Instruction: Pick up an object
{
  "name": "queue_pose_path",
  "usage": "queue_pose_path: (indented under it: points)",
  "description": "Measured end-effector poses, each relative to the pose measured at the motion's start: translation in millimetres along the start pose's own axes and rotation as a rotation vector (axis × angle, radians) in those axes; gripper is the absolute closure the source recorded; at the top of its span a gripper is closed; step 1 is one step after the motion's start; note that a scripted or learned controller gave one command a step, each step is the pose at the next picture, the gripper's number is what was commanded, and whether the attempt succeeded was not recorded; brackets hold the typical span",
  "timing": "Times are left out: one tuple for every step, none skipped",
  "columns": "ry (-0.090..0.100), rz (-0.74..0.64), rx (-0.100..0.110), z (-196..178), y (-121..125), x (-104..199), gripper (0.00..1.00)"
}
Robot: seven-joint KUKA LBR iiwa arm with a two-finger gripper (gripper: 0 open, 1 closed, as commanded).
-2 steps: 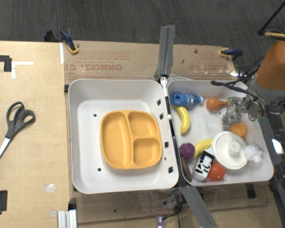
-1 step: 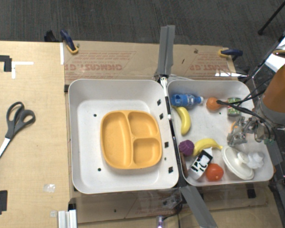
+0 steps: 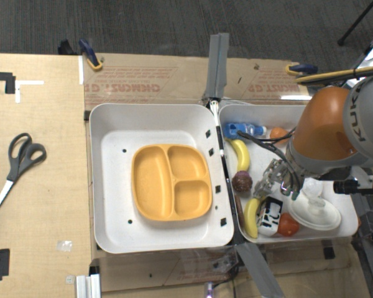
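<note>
The arm (image 3: pixel 326 126) hangs over the right bin (image 3: pixel 348 231), gripper (image 3: pixel 280 180) low among its clutter. A banana (image 3: pixel 252 217) lies just beside it — light, soft, bruisable; take it mid-body, across the curve.

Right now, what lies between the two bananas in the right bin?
In the camera view, a dark round fruit lies between the upper banana and the lower banana.

Right bin (image 3: pixel 280 238) is crowded, seemingly little room between bananas (image 3: pixel 240 154), plum (image 3: pixel 242 182) and white bowl (image 3: pixel 315 211).
</note>
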State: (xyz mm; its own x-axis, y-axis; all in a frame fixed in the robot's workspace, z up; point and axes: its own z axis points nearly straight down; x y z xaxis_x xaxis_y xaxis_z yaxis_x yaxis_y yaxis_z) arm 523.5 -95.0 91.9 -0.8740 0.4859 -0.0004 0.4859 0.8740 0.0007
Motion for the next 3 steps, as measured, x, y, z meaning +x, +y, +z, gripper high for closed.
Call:
queue_pose_path:
  points:
    - [-0.003,-0.051,-0.001,-1,-18,33,0.0]
    - [-0.004,-0.004,0.0,-100,-2,-72,0.0]
    - [-0.001,0.069,0.001,-6,6,-117,0.0]
